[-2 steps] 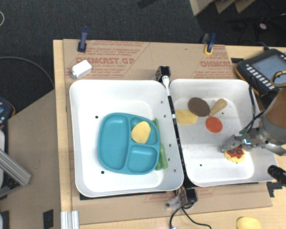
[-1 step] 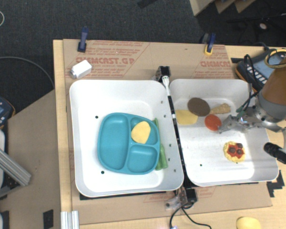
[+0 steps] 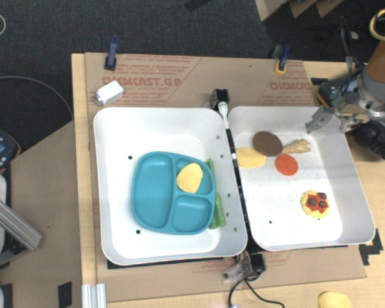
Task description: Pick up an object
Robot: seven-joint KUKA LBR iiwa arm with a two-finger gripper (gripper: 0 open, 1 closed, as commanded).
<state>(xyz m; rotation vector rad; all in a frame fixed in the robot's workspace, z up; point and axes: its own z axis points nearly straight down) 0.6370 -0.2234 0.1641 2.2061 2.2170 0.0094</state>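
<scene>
Gripper point(image 3: 316, 122): I see it at the right bin's point(image 3: 346, 191) far right corner; grip state I cannot tell
Brown disc point(image 3: 267, 142): left of gripper, apart
Teal tray point(image 3: 157, 197): left bin point(image 3: 115, 172); yellow piece point(image 3: 190, 178) inside

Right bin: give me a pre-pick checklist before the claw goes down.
1. Claw over the right bin's far right corner, nothing seen in it: ok.
2. Finger state: cannot tell.
3. Red round piece lies apart from neighbours: ok.
4. Brown disc touches the yellow piece: not ok for a clean single pick.
5. Small tart sits alone, near side: ok.
</scene>
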